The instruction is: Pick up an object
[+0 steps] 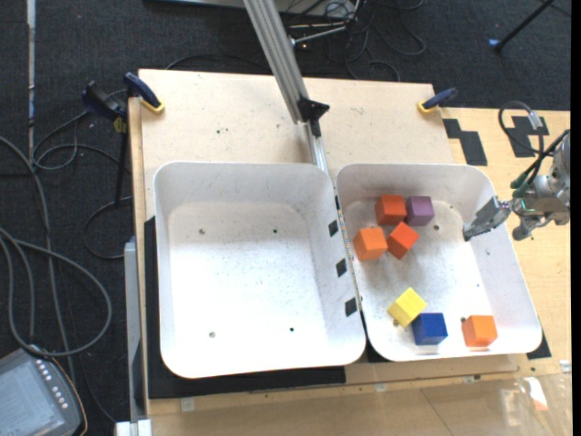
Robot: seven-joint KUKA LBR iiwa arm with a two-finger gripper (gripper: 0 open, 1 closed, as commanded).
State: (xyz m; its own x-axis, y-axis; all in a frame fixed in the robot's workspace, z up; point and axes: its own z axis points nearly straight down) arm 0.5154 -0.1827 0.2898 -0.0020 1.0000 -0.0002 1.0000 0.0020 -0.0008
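The right bin (472, 182) holds several cubes. An orange cube (392, 209) and a purple cube (419, 210) sit side by side near its back. Just in front of them lie another orange cube (370, 242) and a red-orange cube (403, 239). Near the front are a yellow cube (407, 306), a blue cube (429, 328) and an orange cube (479, 331). My gripper (501, 225) hangs over the bin's right rim, open, with nothing between its fingers. It is to the right of the purple cube and apart from every cube.
The left bin (172, 243) stands beside the right one, their rims meeting at the middle. A slanted metal pole (277, 48) runs from the back down to the divide. Clamps sit at the bench's back corners, and cables lie on the floor.
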